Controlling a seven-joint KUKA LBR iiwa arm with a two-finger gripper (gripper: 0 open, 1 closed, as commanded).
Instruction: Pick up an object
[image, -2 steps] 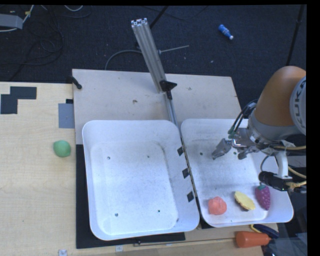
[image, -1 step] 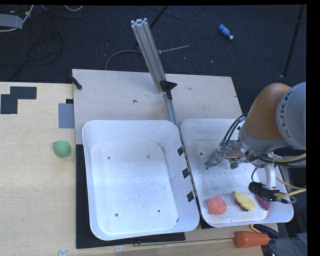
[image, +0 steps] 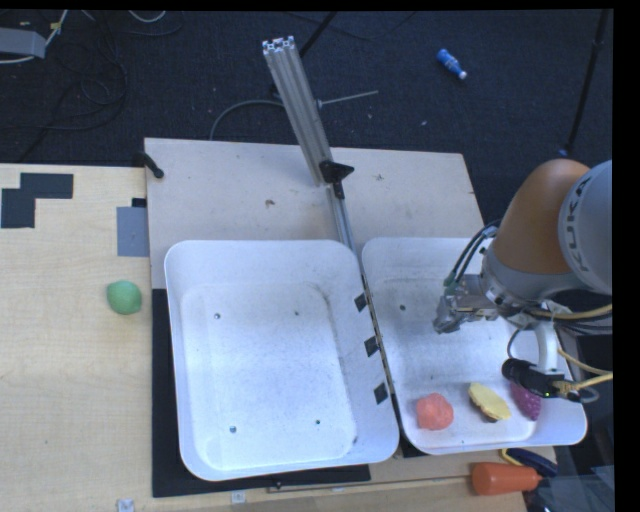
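My gripper (image: 447, 318) hangs over the right shallow white bin (image: 420, 265); finger state: cannot tell. Objects along its near edge, three: one round red lump (image: 434, 411), one yellow piece (image: 489, 402), one purple piece (image: 527, 401). One green ball (image: 124, 297) sits on the bench.

We see two bins side by side. In the right bin (image: 420, 270), three objects line its six-o'clock edge: one lump (image: 434, 411) at seven, another (image: 489, 402) beside it, a third (image: 526, 401), perhaps partly hidden, at five. A ball (image: 124, 297) lies at nine o'clock of the left bin (image: 200, 262).
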